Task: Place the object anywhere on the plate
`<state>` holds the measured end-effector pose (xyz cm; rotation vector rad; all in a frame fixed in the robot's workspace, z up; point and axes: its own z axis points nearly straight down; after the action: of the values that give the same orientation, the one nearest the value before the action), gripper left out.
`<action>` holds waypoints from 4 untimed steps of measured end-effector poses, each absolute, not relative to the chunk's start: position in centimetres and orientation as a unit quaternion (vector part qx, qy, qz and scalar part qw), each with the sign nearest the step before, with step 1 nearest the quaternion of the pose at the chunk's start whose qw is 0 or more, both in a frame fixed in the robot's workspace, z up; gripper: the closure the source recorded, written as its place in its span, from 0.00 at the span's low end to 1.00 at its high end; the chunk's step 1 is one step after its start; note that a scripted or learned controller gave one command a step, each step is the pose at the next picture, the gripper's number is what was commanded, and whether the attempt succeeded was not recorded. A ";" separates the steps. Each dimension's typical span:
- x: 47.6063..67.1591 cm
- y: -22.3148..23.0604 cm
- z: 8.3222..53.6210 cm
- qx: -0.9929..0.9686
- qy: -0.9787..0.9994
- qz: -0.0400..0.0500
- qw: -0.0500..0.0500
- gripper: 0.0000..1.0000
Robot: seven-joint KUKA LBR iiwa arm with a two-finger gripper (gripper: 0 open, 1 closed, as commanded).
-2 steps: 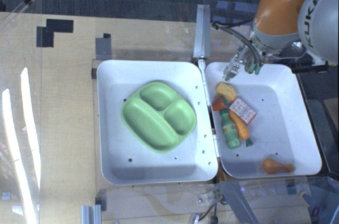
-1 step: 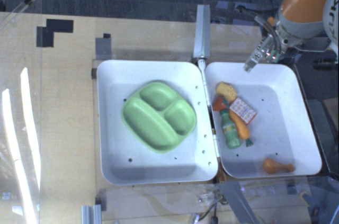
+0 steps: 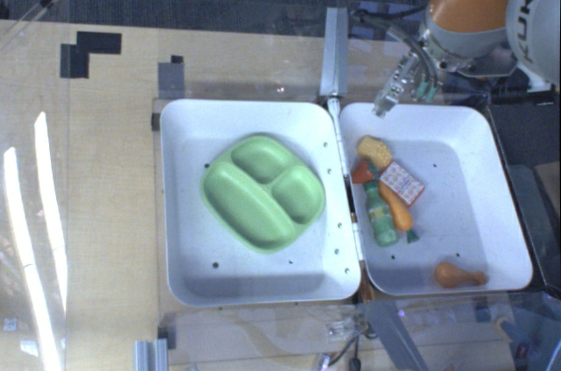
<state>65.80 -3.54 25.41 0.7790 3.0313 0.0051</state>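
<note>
Beside the carrot [image 3: 396, 209], green bottle [image 3: 380, 220] lengthwise near-to-far.

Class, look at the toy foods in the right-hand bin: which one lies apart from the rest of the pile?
The orange-brown piece near the right bin's front edge. It lies alone, while the corn, carrot and green bottle cluster by the left wall.

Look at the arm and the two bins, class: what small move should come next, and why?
Probably lower the gripper toward the toy pile in the right bin. It hovers over that bin's back rim with nothing between its fingers, and the green plate in the left bin bears no object.
</note>
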 end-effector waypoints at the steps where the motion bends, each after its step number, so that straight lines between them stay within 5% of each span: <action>1: 66.0 -3.4 26.8 0.248 0.969 0.003 0.012 1.00; 2: 64.8 10.6 26.1 0.220 0.975 0.003 0.005 1.00; 3: 65.7 17.1 27.8 0.230 0.973 0.003 0.005 1.00; 4: 66.2 20.8 22.7 0.202 0.979 0.002 0.004 1.00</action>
<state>66.21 20.79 22.69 0.6345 3.0695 0.0078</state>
